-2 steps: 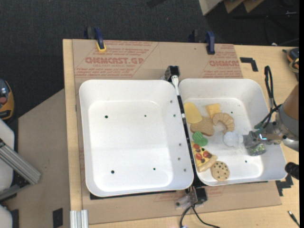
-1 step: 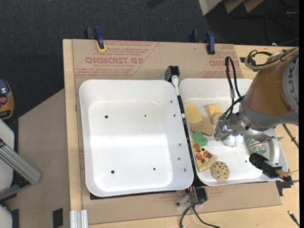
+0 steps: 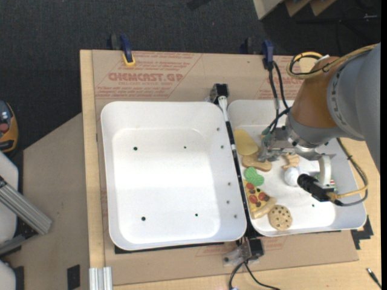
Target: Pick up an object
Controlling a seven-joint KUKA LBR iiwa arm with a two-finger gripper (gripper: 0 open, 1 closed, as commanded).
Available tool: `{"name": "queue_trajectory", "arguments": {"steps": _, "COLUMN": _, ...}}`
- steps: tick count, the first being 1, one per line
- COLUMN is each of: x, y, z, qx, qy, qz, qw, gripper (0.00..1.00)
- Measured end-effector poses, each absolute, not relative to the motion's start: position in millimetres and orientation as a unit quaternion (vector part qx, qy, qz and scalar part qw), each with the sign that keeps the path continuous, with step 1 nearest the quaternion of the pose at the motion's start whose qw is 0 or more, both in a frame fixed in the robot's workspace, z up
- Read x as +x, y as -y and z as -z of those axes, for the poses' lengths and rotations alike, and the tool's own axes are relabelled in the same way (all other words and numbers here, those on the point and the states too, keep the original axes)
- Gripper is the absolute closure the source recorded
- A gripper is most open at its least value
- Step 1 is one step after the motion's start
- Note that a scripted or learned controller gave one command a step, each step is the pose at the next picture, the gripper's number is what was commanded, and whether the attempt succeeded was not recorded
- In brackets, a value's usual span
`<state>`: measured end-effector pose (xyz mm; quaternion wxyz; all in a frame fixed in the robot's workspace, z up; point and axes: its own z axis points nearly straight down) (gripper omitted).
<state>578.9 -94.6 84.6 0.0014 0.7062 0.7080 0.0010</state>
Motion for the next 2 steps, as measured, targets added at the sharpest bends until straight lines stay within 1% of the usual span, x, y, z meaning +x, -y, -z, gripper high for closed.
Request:
{"name": "queue_trajectory", "arguments": {"steps": 1, "x": 647.0, "y": 68, "z": -192, "qx": 0.705, "qy": -0.709, "qz": -0.0049, "qw": 0.006, "gripper": 1.00}}
{"name": "queue_trajectory", "arguments": {"steps": 2, "x": 668.5, "y": 8, "z": -246, "qx": 0.705, "qy": -0.709, "qz": -0.0033, "qw": 0.003, "gripper": 1.00}}
